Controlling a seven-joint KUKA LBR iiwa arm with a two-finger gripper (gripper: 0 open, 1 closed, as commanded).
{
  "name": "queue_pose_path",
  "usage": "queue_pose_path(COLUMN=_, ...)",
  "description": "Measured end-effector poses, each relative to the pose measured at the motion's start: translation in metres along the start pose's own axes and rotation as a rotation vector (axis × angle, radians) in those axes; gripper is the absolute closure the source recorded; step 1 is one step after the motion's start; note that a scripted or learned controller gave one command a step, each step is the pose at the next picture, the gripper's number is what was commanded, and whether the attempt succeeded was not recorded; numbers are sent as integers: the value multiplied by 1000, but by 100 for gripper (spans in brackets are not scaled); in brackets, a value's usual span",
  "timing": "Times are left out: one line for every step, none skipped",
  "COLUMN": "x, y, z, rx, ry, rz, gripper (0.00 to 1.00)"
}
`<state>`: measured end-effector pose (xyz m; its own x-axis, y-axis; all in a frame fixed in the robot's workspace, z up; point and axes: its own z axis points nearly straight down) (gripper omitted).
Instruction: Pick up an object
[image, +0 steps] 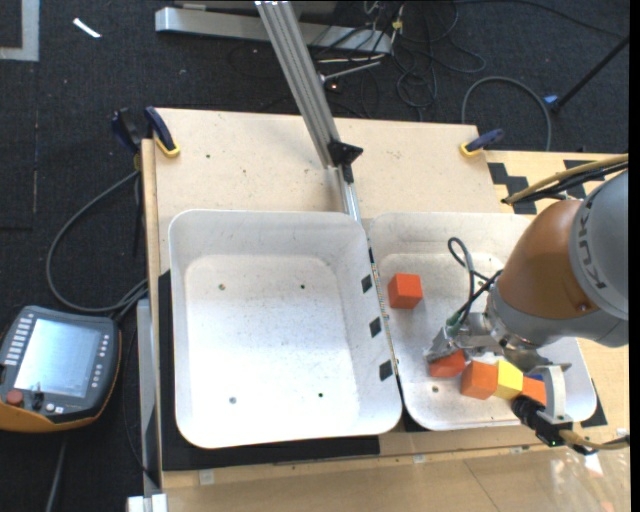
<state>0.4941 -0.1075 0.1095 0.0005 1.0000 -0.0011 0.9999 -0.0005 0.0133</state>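
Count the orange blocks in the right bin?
3: orange block alone mid-bin; a second at the gripper; a third beside a yellow block. The arm may hide others.

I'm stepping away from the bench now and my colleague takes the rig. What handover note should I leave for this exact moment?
Gripper: low in the right bin, at the red block; a grasp can't be confirmed.
Things: orange cube lies apart toward the divider; orange block and yellow block touch near the front edge, blue piece beside them.
Done: nothing visibly lifted.
Left: secure one object and raise it.
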Motion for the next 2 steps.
queue_pose_path(x=87, y=25, z=-90, rx=4, ry=4, rz=-12, gripper=100)
queue_pose_path(x=167, y=6, z=-85, rx=16, ry=5, rz=-11, gripper=100)
